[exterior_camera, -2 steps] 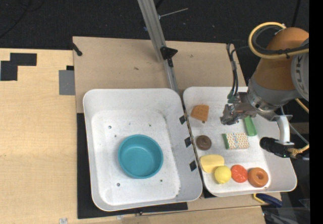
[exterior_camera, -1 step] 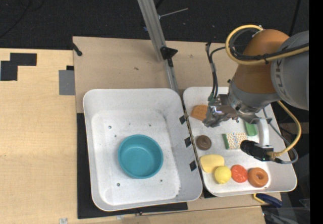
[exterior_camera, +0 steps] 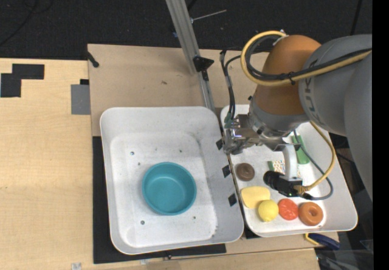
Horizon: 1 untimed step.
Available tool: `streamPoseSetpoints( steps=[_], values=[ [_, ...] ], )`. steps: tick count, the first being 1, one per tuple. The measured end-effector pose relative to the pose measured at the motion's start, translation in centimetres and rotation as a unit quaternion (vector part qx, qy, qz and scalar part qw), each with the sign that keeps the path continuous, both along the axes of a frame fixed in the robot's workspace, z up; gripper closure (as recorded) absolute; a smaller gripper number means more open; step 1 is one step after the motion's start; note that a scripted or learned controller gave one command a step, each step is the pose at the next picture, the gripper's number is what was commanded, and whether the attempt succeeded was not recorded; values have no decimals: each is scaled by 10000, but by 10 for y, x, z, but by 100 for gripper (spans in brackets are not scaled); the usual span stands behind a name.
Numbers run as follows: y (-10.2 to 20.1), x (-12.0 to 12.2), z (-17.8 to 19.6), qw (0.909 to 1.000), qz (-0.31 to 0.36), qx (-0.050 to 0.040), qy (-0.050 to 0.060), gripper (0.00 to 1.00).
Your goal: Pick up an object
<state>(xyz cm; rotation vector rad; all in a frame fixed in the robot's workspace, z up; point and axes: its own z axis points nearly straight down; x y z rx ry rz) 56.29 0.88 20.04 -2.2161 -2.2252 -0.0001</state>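
Hovering: gripper at right bin left edge, fingers' state unclear; brown round object just below-right, apart.

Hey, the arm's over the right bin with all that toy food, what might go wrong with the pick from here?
1. The food is packed close: the yellow block, lemon, tomato and donut sit side by side, so the tool may nudge or catch two at once.
2. The tool hangs near the bin wall by the brown piece; a descent there might clip the rim.
3. A yellow cable loops low over the bin and could drag items.
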Motion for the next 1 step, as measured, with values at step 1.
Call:
streamPoseSetpoints(
  steps=[1],
  values=[
    [46, -3, 13, 10000, -6, -3, -5, 100]
  ],
)
